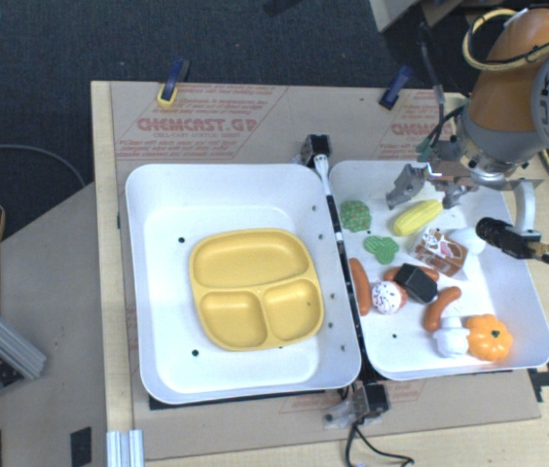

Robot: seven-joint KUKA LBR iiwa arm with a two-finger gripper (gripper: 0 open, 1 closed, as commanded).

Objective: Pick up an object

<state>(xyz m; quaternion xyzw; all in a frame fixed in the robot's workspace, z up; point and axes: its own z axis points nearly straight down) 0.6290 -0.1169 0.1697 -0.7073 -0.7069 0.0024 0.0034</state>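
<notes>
- Grey gripper (428,191) hangs over the right bin (532,305), fingers spread wide, gripping nothing.
- Yellow corn (417,217) lies just beneath the jaws.
- Green pieces (356,214) sit to their left.
- Yellow divided tray (255,287) rests farther left, in the other bin (153,261).

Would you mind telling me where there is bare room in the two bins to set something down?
The left bin has bare floor all round the yellow tray, widest above it. The tray's three compartments hold nothing. The right bin is crowded: corn, sausages, pumpkin. Bare strips remain near its bottom-left and right wall.
</notes>
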